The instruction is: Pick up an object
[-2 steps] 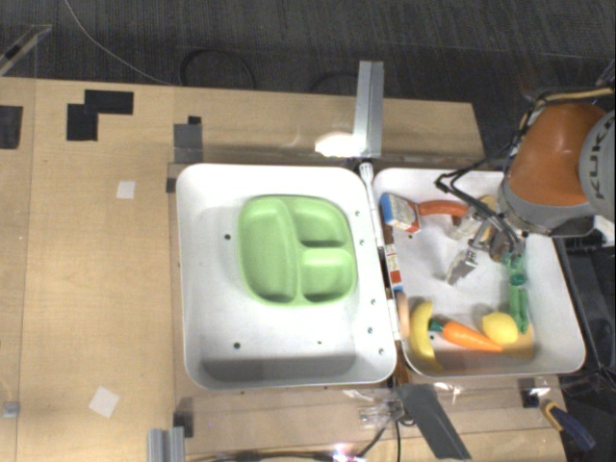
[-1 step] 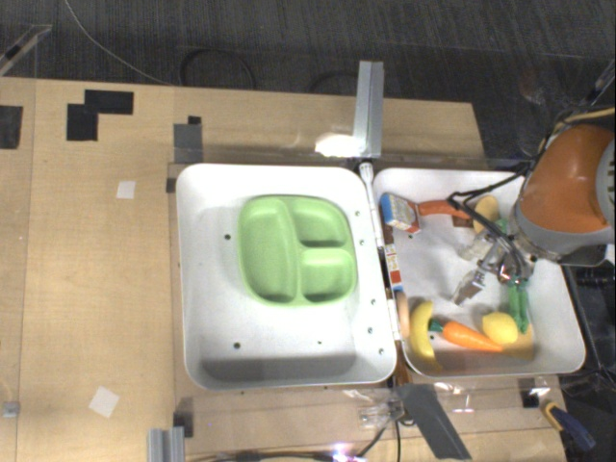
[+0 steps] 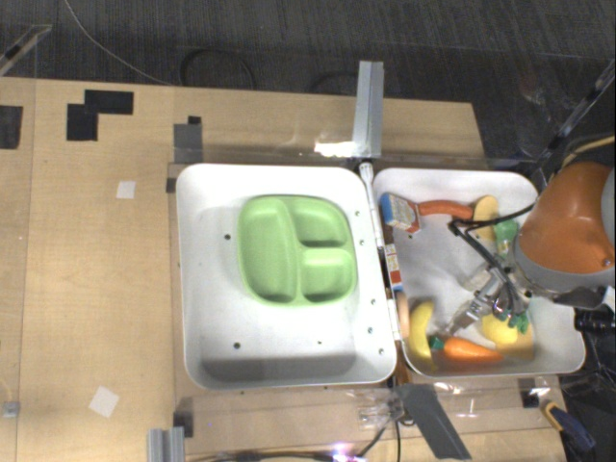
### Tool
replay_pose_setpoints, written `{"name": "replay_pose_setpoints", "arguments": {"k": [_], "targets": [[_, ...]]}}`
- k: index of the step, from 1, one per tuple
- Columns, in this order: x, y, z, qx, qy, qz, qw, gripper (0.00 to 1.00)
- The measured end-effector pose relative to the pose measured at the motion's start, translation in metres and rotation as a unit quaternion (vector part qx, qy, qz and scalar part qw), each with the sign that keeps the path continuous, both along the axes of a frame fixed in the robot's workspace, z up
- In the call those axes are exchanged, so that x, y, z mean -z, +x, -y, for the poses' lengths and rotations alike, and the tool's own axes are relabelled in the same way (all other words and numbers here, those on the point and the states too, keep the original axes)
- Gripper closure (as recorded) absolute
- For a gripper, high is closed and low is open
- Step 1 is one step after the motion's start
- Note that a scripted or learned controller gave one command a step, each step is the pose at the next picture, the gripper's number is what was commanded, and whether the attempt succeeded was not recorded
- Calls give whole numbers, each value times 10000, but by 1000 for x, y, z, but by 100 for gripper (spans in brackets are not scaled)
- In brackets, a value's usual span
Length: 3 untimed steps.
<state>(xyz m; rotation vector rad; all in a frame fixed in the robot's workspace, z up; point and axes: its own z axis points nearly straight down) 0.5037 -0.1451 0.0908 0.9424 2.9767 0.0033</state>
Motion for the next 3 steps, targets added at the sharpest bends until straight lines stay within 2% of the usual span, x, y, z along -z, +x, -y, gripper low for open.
{"name": "replay_pose_setpoints", "arguments": {"k": [1,2,3], "targets": [[0,-7,19,-243,2,4,9997,0],[-14,-2,19,-271,-31,85,9996,100],[-179,34,62,-721,-35,11,9974,100]]}}
